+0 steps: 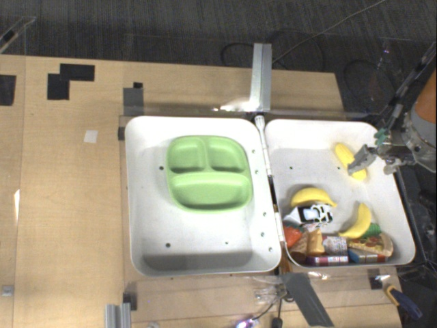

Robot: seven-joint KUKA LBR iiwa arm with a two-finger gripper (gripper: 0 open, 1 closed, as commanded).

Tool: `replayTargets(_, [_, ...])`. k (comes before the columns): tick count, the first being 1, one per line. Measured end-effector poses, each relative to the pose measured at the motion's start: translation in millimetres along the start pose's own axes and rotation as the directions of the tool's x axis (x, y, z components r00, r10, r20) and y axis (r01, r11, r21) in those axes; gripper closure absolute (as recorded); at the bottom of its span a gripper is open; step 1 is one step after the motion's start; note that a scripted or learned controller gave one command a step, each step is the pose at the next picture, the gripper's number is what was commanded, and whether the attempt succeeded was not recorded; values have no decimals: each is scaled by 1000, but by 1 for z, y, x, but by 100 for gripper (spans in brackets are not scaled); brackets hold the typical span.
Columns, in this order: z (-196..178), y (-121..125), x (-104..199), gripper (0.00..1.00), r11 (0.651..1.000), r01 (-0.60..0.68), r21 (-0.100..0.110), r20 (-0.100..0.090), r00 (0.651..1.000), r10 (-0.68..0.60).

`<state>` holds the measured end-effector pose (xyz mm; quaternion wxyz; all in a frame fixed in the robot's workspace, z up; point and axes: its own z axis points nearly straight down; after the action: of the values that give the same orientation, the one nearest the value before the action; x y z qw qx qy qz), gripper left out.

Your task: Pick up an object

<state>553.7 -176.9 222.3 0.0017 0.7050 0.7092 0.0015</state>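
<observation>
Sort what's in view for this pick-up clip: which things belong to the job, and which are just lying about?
Job:
- pincer, over the right bin
- yellow piece beside it
- banana and the pile of small items at the bin's near edge

Lying about:
- green divided plate in the left bin
- cables on the dark floor beyond the bench

A green divided plate lies in the left bin on the wooden counter.
</observation>
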Motion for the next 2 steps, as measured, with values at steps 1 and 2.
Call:
replayTargets(1, [126, 29, -25, 0, 999, 43, -3, 1, 999, -43])
replayTargets(2, [114, 31, -24, 100, 999, 43, -9, 2, 999, -43])
